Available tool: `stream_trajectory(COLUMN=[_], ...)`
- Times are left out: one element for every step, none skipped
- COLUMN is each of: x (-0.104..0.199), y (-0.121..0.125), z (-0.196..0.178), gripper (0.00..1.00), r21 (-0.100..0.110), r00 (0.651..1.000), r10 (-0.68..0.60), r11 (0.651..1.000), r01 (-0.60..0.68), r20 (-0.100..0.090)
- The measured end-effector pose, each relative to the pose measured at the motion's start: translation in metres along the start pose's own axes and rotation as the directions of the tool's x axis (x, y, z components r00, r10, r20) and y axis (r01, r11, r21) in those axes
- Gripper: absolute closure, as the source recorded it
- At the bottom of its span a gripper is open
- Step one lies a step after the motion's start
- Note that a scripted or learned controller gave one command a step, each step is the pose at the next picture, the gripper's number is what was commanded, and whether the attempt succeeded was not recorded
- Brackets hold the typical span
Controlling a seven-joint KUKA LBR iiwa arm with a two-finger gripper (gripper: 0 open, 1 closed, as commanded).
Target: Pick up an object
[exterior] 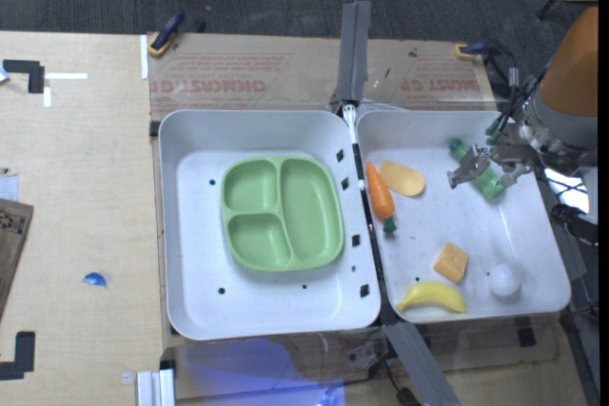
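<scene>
Now hovering at the right bin's far right corner, near a green thing.

From the camera view, my gripper (483,168) sits low over the right bin (533,247), by its far right wall, and a small green thing (492,185) lies right at my fingertips; a second green bit (458,147) lies just beside it. Whether I am clenched, released or grasping it, I cannot tell, since the metal hides the gap. To do this well I should centre over the green thing, drop straight, close squarely, and keep off the wall. Easier picks lie apart: carrot (381,192) at the left wall, yellow piece (402,178) beside it, cube (451,261), banana (432,298) and ball (504,280) along the near edge. Left bin (190,233) carries a green tray (283,212).
</scene>
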State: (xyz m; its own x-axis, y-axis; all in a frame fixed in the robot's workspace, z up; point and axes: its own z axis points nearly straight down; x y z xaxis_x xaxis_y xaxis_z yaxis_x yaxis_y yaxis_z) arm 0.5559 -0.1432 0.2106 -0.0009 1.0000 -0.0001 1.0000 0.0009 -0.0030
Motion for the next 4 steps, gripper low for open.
stream_trajectory(x=[-0.055, -0.065, -0.065, -0.042], y=[0.048, 0.07, 0.027, 0.063], z=[0.024, 0.118, 0.097, 0.118], gripper=[0.0, 0.0, 0.0, 0.0], r21=[-0.003, -0.005, -0.003, -0.004], r00=[0.987, 0.993, 0.979, 0.974], r10=[-0.158, -0.121, -0.205, -0.228], r11=[0.987, 0.993, 0.979, 0.974], r01=[0.158, 0.121, 0.205, 0.228], r20=[0.002, 0.002, 0.001, 0.002])
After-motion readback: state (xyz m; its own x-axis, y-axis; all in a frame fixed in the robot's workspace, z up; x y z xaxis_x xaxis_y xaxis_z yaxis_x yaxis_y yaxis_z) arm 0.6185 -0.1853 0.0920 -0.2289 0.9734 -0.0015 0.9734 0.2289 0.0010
